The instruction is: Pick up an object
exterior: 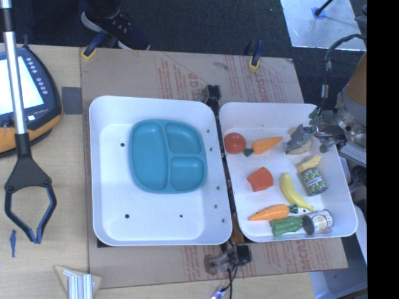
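Observation:
My gripper [310, 143] hangs low over the back right part of the right bin [349, 198] and is open, its two dark fingers spread apart. A small pale beige object [303, 146] lies under it, close to the left finger; nothing is held. Also in this bin are a red tomato [235, 142], a carrot [267, 144], a red-orange block [260, 179], a banana [292, 192], a second carrot [269, 213], a green vegetable [287, 225], a tin [319, 221], a jar of peas [313, 181] and a small yellow piece [308, 163].
The left bin [106, 192] bears a blue divided plate [167, 155]. A black grabber tool [28, 192] and an orange-edged control pendant [28, 98] lie on the bench at the left. Clamps [254, 48] hold the cardboard at the back.

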Controlling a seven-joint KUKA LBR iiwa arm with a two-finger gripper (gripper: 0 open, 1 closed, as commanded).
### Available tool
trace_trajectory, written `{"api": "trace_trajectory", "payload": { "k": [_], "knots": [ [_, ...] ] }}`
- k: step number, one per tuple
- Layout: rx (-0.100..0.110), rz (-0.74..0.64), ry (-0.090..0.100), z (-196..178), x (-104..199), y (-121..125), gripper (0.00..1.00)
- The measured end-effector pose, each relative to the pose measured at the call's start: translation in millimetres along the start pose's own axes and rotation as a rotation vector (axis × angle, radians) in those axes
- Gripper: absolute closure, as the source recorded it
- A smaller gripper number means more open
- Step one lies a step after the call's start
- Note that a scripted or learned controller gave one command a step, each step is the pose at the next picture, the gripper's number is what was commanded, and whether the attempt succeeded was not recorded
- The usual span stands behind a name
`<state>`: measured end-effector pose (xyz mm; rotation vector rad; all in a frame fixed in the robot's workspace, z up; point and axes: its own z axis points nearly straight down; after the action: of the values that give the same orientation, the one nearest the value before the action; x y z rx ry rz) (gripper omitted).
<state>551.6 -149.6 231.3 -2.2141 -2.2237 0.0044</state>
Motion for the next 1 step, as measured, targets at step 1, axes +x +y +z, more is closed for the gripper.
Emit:
{"api": "trace_trajectory", "payload": {
  "k": [1],
  "knots": [
    [-0.01,-0.002,-0.002,136.4,13.1,-72.2,0.0]
  ]
}}
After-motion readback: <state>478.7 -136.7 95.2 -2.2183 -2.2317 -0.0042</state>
